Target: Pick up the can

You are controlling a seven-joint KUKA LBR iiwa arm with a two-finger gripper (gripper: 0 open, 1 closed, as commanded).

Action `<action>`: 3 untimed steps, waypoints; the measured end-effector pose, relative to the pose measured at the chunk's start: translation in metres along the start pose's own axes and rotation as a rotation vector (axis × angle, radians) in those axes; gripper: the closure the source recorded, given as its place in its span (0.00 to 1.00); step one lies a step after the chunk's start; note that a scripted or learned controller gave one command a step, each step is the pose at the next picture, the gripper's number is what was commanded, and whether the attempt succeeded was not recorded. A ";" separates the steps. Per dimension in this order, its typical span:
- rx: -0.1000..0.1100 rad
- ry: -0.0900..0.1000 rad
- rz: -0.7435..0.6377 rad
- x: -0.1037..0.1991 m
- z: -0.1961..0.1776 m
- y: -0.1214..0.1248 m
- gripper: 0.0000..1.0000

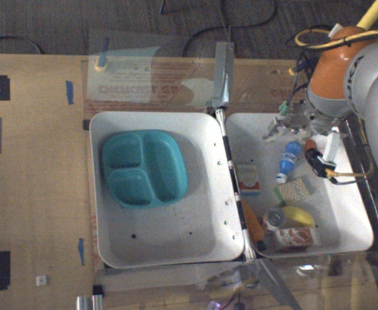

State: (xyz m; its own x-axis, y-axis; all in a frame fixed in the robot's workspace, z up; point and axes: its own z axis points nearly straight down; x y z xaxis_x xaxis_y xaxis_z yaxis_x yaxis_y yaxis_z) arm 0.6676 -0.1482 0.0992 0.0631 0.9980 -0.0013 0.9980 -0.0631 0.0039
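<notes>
A teal divided plate (pixel 144 167) lay in the left bin (pixel 105 237). In the right bin (pixel 357 234), the can (pixel 288 232) lay on its side near the front wall, a banana (pixel 298 216) touching it. The hand (pixel 286 126) hovered well apart at the bin's back, fingers spread, pinching nothing. It probably needed to cross forward and straddle the can, avoiding the banana.

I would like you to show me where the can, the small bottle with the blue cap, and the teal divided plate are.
Silver-topped can (pixel 274 219): camera view, on its round lid.
Small blue-capped bottle (pixel 288 160): camera view, mid-body.
Teal divided plate (pixel 166 166): camera view, on its right compartment.
</notes>
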 end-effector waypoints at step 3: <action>0.001 0.000 0.130 -0.014 -0.132 -0.036 0.00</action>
State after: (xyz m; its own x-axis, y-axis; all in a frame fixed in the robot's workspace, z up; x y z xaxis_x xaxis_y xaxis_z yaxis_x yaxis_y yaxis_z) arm 0.6301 -0.1594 0.2308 0.1922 0.9813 -0.0013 0.9813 -0.1922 0.0035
